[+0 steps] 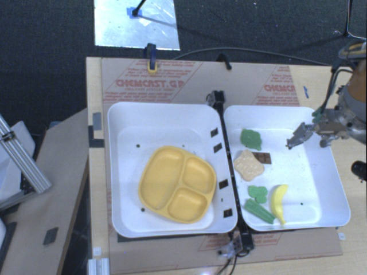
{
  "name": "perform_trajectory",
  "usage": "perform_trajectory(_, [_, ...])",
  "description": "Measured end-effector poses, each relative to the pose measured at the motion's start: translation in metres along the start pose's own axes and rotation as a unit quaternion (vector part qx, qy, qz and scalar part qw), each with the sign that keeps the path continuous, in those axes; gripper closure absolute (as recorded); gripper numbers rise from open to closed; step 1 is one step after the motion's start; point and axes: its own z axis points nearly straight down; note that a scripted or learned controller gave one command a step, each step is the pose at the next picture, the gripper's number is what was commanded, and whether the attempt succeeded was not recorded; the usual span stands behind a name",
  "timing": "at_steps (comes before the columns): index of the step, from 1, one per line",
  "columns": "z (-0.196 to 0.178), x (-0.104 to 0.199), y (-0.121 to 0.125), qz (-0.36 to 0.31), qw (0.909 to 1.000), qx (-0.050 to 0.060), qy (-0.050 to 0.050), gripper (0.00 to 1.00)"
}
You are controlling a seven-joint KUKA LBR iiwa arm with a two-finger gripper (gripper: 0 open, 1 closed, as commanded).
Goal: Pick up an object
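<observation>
Cardboard printed with red lettering covers the table (172, 76), and two shallow white bins sit on it side by side, clipped together along a dark seam. Dark speckled carpet lies beyond the table's far edge, with a shiny metal plate (136, 16) resting on it. An aluminium rail (23, 159) leans in at the left.

The left bin (126, 153) holds a yellow plastic plate (178, 183), smooth, rounded and split into three compartments, set toward the bin's near right part.

The right bin (327, 193) holds the small toy foods. A green leafy piece (250, 138) lies near the far left of the bin. Nearer the camera, a pale, bumpy cracker-like square (248, 165) lies with a small brown block (262, 158) touching its right side. Nearer the camera again, a green clump (257, 193) sits just above a green stick-shaped piece (259, 211), and a yellow banana (279, 202), smooth and curved, lies just beside them on the right.

The end effector (309, 135) hangs over the far right part of the right bin, well apart from the toys. Its two fingers appear spread, one pointing left and one lower right, with nothing between them, though the view is small and somewhat blurred.
</observation>
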Motion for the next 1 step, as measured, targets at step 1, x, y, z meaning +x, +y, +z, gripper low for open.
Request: perform_trajectory(1, [-0.0054, 0.0003, 0.0019, -0.001, 1.0000, -0.005, -0.001, 0.00])
